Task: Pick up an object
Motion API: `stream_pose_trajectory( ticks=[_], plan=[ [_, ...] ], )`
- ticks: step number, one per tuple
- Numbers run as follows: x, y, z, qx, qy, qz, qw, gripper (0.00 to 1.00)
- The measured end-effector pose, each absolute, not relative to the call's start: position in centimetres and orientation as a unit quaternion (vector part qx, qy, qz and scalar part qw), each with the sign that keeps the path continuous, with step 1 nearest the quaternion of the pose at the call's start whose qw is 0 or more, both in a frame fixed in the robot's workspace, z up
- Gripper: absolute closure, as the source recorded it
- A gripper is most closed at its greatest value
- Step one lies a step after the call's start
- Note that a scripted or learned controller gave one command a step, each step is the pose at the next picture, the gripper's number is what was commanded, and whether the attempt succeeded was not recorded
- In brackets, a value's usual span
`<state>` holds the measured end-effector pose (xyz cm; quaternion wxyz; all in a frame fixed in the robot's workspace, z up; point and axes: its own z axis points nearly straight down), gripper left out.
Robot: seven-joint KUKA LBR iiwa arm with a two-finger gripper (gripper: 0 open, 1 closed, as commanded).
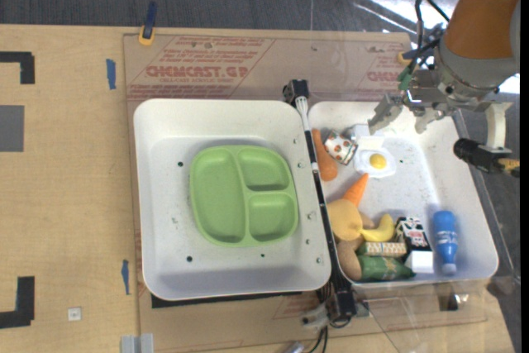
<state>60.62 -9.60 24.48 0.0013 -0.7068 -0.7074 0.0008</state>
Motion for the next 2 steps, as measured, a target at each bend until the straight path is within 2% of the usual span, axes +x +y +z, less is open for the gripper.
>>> stream_pose_trajectory(
  ticks=[1,2],
  plan=[
    [57.2,-10.4,9.7,-0.699,-0.715,-0.0023,-0.004,0.00],
    [54.6,-10.7,9.0,-0.793,-0.609,-0.0050,-0.004,0.00]
  ],
)
